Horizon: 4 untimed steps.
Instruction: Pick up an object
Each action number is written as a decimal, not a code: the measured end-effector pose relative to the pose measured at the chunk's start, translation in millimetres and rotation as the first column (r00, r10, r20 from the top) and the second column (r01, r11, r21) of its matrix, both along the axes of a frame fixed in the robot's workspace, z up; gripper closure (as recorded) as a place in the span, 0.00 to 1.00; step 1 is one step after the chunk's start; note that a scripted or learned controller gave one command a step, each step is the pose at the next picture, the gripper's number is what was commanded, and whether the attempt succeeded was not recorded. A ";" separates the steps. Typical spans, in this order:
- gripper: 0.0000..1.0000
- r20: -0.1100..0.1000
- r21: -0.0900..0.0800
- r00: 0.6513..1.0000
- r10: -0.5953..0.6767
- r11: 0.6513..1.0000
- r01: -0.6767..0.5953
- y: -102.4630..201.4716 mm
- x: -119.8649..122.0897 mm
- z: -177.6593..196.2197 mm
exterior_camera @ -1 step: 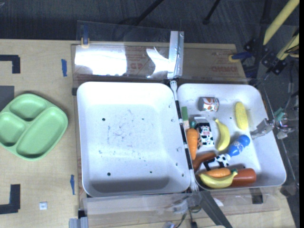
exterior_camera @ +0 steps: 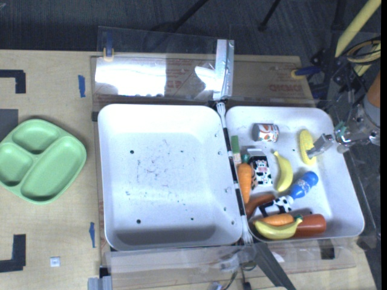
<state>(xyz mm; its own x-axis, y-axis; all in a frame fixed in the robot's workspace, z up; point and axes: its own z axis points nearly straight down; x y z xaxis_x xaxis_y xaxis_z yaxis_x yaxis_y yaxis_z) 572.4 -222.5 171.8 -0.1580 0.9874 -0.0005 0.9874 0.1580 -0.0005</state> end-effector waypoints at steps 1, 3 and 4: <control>0.00 0.000 0.000 1.000 0.000 1.000 0.000 -0.1 0.0 0.1; 0.00 0.000 -0.001 1.000 0.000 1.000 0.000 -0.7 1.5 7.5; 0.00 -0.001 0.004 0.959 0.282 0.959 -0.282 0.5 20.1 -57.3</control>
